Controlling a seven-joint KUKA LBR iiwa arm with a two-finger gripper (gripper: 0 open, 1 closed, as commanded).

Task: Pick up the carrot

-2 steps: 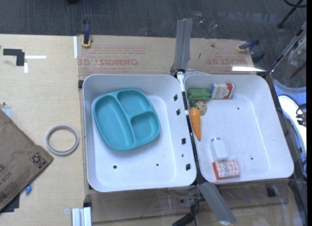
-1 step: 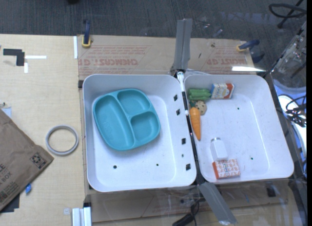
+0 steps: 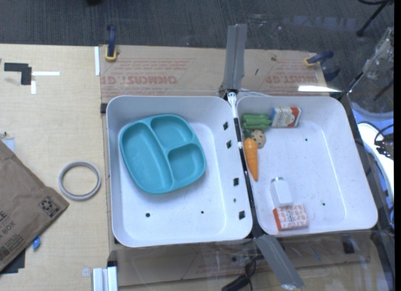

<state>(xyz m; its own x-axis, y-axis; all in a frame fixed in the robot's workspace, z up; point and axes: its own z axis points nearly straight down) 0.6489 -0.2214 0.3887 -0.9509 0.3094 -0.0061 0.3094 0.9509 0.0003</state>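
Note:
The orange carrot (image 3: 251, 157) lies lengthwise against the left wall of the right bin (image 3: 338, 158), its thick end toward the back and its tip toward the front. A small round cookie (image 3: 255, 137) touches its back end, and a green vegetable (image 3: 255, 121) lies just behind that.
The left bin (image 3: 125, 221) holds a teal divided plate (image 3: 163, 153). In the right bin are a small milk carton (image 3: 285, 117) at the back, a white block (image 3: 281, 192) and a red-and-white packet (image 3: 291, 217) near the front. A tape ring (image 3: 80, 179) and a cardboard box (image 3: 22, 211) sit on the bench at left.

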